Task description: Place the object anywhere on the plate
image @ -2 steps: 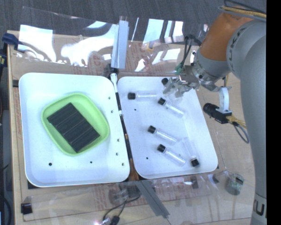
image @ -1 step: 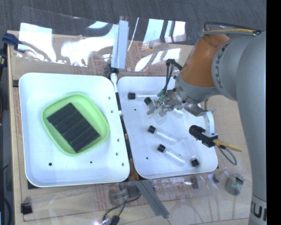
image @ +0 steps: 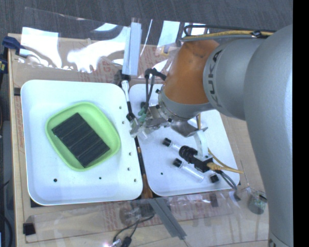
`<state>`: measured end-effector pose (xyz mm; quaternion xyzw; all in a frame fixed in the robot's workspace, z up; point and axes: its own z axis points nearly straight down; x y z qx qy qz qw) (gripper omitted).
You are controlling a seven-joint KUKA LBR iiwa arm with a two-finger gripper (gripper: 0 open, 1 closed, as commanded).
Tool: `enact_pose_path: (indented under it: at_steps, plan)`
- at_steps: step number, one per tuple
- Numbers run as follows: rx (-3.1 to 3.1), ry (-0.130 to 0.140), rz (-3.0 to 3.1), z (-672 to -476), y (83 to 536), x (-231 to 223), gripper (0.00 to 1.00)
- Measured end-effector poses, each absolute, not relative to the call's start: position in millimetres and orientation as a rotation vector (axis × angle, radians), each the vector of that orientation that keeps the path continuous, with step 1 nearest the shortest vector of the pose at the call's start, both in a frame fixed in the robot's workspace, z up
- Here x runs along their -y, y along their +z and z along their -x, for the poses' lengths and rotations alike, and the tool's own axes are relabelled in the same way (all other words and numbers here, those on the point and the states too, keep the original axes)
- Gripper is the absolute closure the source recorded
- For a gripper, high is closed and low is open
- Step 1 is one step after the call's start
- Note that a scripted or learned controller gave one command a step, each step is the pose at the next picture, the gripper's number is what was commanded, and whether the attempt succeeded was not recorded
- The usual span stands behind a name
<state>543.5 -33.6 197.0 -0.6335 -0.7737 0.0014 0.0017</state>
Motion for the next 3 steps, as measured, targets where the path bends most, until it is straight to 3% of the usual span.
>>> enact_pose_path:
  at_steps: [1,2,3]
  plan:
    - [2.427,0.004,1.99,-543.5,197.1,34.5,0.0]
    - [2.408,0.005,2.015,-564.8,191.0,81.2,0.0]
    - [2.433,0.001,1.988,-544.9,273.1,114.9,0.0]
